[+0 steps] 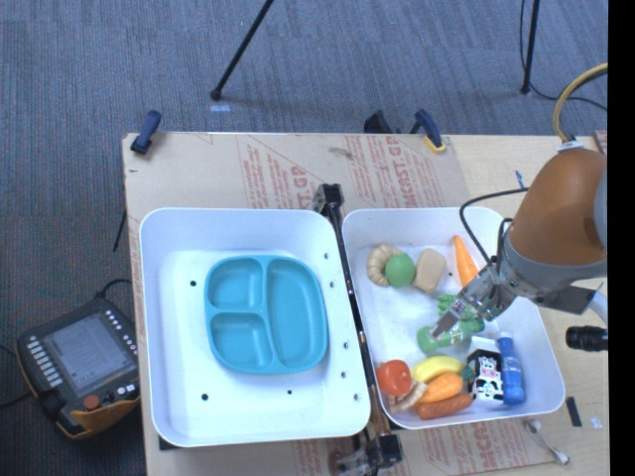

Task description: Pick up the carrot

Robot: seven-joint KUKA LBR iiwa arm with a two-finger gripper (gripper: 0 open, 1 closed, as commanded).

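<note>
In the camera view, the pincer [454, 317] hung low in the right bin [369, 266], its dark fingers reaching down and toward the view's left from the arm [561, 211]. Their tips lay on or just above some green toy vegetables [451, 331]. I could not tell how far apart the fingers stood, nor whether anything was caught between them; the tips blurred into the green pieces beneath.

The carrot [464, 260] lay beyond the pincer, toward the far wall of the bin and only slightly to its right in the view. It was near the pincer but not touching it. Its long axis ran roughly away from the camera, with the narrow tip at the far end and the thick end pointing back at the fingers. It seemed to lie flat and free, just beside a tan wedge [430, 270], with a green ball [399, 269] further to the left.

On the near side of the pincer lay a second orange piece [443, 388] beside a banana [438, 368] and a tomato [394, 376]. The left bin held a blue divided plate [266, 314], well apart.

The coming move probably called for a short shift toward the far wall, fingers set across the carrot's width.
</note>
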